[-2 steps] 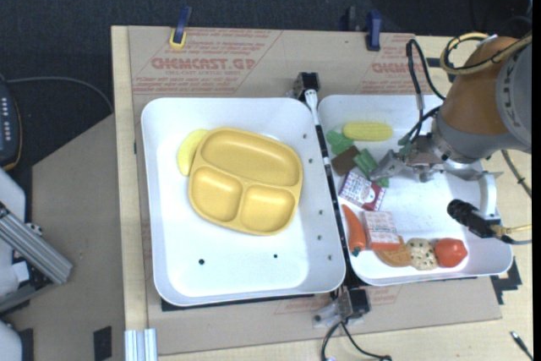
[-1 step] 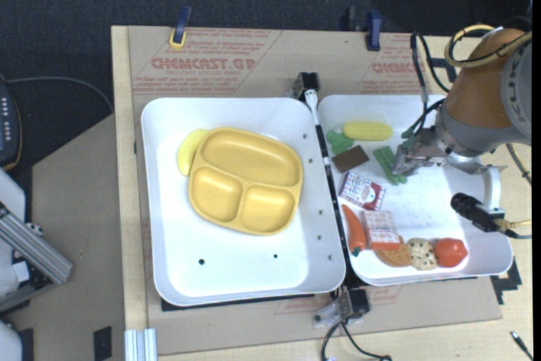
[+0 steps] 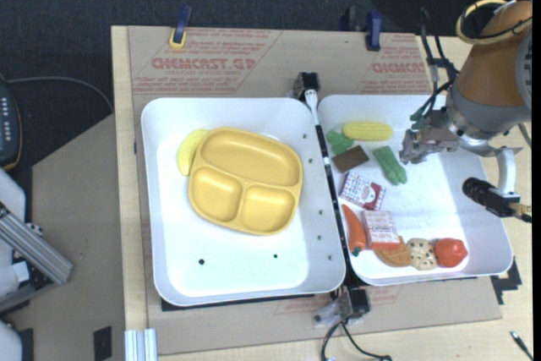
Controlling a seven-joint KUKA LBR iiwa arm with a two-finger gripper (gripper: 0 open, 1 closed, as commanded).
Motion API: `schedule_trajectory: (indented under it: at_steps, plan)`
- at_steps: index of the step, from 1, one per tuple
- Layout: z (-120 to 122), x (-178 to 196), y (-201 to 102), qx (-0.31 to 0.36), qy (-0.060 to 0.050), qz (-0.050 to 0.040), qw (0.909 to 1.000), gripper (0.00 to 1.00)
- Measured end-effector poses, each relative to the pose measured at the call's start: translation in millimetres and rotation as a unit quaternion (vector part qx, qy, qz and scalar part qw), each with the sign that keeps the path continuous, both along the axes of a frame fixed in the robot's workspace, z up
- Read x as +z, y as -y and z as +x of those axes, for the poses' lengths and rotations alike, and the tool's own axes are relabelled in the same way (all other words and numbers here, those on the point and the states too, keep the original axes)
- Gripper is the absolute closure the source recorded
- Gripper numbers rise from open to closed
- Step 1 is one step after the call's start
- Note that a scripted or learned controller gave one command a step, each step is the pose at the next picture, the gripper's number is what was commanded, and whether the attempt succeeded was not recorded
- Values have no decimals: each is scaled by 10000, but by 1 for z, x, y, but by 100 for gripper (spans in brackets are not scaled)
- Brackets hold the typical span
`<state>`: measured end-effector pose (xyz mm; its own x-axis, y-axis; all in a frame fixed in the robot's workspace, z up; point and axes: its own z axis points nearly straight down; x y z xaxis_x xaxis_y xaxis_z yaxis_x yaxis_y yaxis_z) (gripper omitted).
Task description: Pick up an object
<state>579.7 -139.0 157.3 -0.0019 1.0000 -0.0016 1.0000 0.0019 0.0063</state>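
Observation:
My gripper [image 3: 416, 146] hangs over the upper part of the right bin [image 3: 482, 224], just right of a green pickle [image 3: 390, 165]. Nothing shows as held in it. An ear of corn [image 3: 368, 130], a green leaf piece [image 3: 340, 139] and a brown block [image 3: 352, 158] lie left of the gripper. Lower in this bin are a red-and-white packet [image 3: 363, 191], a carrot [image 3: 353, 229], a second small packet [image 3: 380, 224], a cookie [image 3: 418, 254] and a tomato [image 3: 450, 250].
The left bin [image 3: 169, 207] holds a yellow divided tray [image 3: 245, 179] with a yellow piece [image 3: 190, 150] tucked under its left edge. The arm's orange band [image 3: 494, 68] and a black part [image 3: 490, 197] overhang the right bin's right side. Clamps [image 3: 178, 30] grip the board's far edge.

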Motion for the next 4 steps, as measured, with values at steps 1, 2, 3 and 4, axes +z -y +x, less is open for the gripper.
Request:
schedule_trajectory:
  at_steps: [1,2,3,4]
  plan:
    - [2,46,-7,0,3,-1,10000,100]
    - [3,69,-7,-4,-5,0,10000,100]
    - [-46,64,-40,-1,-57,21,10000,100]
    - [-78,63,-88,12,-53,24,10000,100]
